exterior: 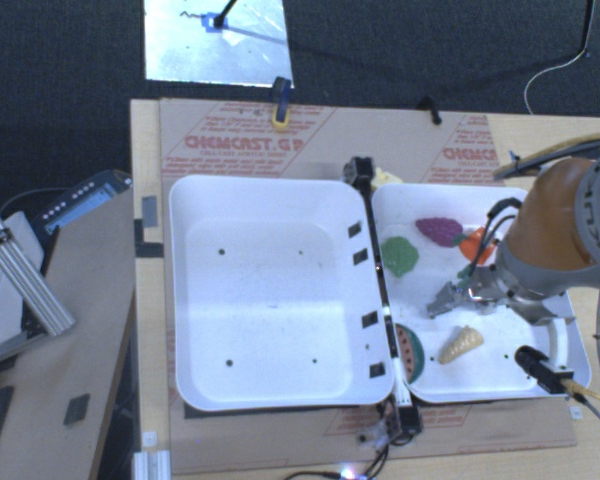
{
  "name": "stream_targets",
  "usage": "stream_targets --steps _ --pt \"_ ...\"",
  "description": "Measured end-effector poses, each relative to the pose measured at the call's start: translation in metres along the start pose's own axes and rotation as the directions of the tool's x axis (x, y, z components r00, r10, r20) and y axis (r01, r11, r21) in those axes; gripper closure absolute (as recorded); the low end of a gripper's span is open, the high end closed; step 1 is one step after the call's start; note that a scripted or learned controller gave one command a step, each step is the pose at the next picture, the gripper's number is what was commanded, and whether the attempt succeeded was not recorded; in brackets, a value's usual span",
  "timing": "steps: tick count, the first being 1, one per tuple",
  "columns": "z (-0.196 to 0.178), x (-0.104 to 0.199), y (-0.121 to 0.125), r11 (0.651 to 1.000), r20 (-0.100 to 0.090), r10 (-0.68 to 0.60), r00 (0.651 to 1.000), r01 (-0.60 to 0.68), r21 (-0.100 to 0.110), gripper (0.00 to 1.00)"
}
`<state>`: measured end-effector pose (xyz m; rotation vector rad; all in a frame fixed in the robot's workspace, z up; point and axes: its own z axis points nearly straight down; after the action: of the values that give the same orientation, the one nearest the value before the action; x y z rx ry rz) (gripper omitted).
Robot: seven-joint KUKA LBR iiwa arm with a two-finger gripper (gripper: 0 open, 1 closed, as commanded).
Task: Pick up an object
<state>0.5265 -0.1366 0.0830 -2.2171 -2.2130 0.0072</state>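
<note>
In the right bin (510,388) lie several toys: a purple grape bunch (439,230), a green leafy piece (398,256), an orange piece (471,242) partly behind the arm, a cream cone (461,344) and a watermelon slice (408,354) at the bin's left wall. My gripper (444,300) is low over the bin's middle, pointing left. It sits just above the cone and below and to the right of the green piece. Nothing shows in its grasp.
The left bin (270,298) lies beside the right one, with black clips (370,318) along the shared divider. A pale yellow object (385,178) rests just beyond the bins' far rim. The arm's orange band (555,218) hangs over the right bin's right half.
</note>
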Motion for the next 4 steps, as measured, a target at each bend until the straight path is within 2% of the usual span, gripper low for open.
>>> stream_targets --steps 1,2,3,4 --pt "-0.105 0.117 -0.042 1.0 0.0 -0.014 1.0 0.014 -0.014 0.0" --pt "-0.112 0.111 -0.039 1.0 0.003 -0.006 1.0 0.006 -0.015 1.0" --pt "-0.261 0.029 0.005 0.999 0.011 0.002 1.0 -0.002 -0.032 1.0" --pt "-0.414 0.043 0.076 0.999 0.008 -0.01 1.0 0.01 -0.033 1.0"
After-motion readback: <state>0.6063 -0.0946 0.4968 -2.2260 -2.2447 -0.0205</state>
